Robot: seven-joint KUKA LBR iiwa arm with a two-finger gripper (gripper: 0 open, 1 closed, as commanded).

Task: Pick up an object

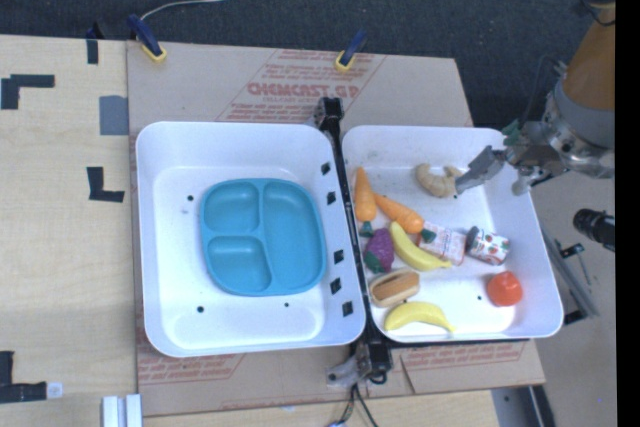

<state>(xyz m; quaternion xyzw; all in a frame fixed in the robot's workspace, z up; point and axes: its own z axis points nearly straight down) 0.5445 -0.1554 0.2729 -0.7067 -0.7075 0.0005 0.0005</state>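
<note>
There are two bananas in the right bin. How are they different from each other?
The upper banana lies slanted among other toys, touching the purple piece and a small carton. The lower banana lies nearly level near the bin's front wall, just below the hot dog bun. Both are yellow, curved and similar in size.

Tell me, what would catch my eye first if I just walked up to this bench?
Probably the bright blue divided plate, lying alone in the left bin. Next, the heap of toy food in the right bin: carrots, two bananas, a red tomato. Above that bin's far right corner hangs the gripper of the grey and orange arm, near a beige lump.
</note>
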